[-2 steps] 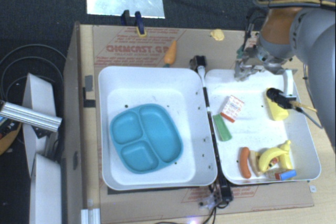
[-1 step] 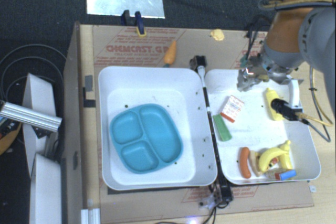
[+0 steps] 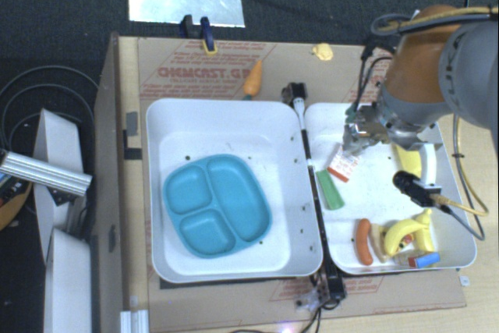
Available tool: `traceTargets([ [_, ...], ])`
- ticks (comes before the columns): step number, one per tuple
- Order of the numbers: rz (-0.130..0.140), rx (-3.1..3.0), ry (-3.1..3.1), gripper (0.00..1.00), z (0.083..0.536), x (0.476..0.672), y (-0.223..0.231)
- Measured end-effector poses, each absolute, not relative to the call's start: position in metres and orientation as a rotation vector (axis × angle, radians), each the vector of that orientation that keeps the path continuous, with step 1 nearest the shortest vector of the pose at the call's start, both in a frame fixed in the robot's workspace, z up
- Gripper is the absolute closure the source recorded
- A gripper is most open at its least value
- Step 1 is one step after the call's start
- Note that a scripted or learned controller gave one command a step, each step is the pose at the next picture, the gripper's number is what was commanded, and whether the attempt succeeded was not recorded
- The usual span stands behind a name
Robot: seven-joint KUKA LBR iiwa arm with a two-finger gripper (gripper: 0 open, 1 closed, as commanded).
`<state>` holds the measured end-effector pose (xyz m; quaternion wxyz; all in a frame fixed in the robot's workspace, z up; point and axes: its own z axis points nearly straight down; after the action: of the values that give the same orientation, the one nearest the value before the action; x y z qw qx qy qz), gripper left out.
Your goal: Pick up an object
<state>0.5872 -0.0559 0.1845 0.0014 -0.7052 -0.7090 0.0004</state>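
One fixed camera looks down aslant (from above) on both bins (image 3: 234,109).

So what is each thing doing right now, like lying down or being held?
Blue plate: lying flat in the left bin.
Green stick: lying flat in the right bin.
Toy sausage: lying flat.
Yellow banana toy: lying beside the sausage.
White and red card: right under the gripper; held or not, I cannot tell.

"CHEMCAST" printed red on cardboard sheet (image 3: 204,68) under bins; smaller print unreadable.
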Motion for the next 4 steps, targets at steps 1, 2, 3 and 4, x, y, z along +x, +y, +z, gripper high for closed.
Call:
traceTargets([
  [1,-0.002,-2.219,-2.225,0.00,0.184,0.589,-0.058],
  [2,0.005,-2.221,-2.219,0.00,0.117,0.593,-0.085],
  [3,-0.003,-2.222,-2.222,0.00,0.085,0.588,-0.092],
  [4,-0.006,-2.219,-2.230,0.00,0.086,0.612,-0.089],
])
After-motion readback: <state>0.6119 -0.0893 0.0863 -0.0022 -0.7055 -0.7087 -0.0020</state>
